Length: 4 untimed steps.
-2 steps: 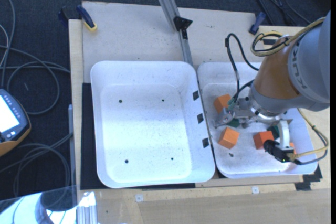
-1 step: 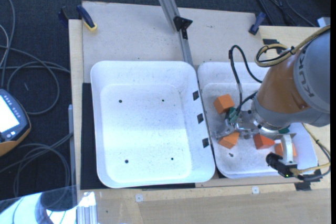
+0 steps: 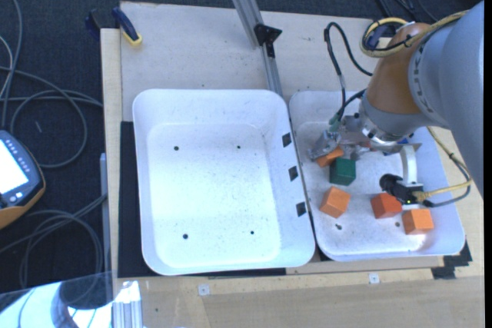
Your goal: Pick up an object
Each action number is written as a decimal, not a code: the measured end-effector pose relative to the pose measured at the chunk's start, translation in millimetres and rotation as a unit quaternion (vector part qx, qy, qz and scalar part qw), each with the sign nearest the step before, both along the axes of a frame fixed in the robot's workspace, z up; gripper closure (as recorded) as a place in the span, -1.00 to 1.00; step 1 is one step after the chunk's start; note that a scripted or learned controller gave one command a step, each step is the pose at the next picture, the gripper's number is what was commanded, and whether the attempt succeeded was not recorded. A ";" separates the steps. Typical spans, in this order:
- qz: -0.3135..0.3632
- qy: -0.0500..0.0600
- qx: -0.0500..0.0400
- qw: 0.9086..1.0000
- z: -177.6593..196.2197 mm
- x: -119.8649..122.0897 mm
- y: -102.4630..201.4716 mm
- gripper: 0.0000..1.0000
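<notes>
My gripper (image 3: 335, 144) hangs low over the upper left part of the right bin (image 3: 374, 245), under the grey wrist with its orange band. A small orange piece (image 3: 329, 157) lies right at its tip; whether it is gripped I cannot tell. A dark green block (image 3: 343, 170) sits just below that, touching or nearly touching it. Further toward the front lie an orange cube (image 3: 335, 202), a red-orange block (image 3: 386, 205) and another orange cube (image 3: 417, 220).
The left bin (image 3: 211, 97) stands beside the right one, their rims meeting. A slanted metal bar (image 3: 244, 0) crosses the back of the bench. A blue and yellow tool (image 3: 127, 25) lies at the back left corner.
</notes>
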State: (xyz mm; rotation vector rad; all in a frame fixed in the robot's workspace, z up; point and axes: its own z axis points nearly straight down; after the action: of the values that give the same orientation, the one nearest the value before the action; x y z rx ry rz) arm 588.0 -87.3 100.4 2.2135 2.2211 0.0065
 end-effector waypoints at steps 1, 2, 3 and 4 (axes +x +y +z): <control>-0.003 0.007 0.002 1.000 -1.2 -51.4 -4.8 -1.00; -0.003 0.006 0.002 1.000 -1.1 -97.3 -4.6 -1.00; 0.001 0.000 0.000 1.000 -0.1 -9.2 4.6 -1.00; 0.000 0.002 0.000 1.000 10.3 -12.2 3.5 1.00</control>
State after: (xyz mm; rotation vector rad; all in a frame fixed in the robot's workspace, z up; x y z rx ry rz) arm 575.8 -83.8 110.7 2.2172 2.2228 0.0022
